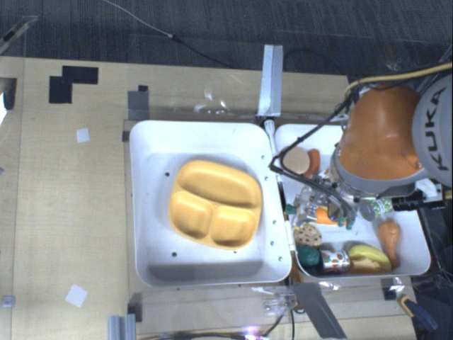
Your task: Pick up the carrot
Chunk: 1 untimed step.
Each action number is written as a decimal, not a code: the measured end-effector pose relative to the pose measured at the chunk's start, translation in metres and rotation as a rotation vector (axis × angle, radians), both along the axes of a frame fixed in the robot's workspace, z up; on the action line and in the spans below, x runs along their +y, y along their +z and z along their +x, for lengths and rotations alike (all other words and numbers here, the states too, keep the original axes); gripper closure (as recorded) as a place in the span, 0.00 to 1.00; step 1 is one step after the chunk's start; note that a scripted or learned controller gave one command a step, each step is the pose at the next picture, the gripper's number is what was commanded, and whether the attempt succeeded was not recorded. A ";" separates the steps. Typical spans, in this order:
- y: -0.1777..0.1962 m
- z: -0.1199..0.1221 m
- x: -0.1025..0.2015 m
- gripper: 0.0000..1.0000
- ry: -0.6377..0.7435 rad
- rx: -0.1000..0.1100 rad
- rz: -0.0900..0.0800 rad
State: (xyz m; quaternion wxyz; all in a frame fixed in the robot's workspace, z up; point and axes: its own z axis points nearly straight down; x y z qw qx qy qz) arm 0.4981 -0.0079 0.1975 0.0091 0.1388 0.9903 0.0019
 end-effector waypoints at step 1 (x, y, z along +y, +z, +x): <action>-0.005 -0.009 -0.011 1.00 0.364 0.008 -0.006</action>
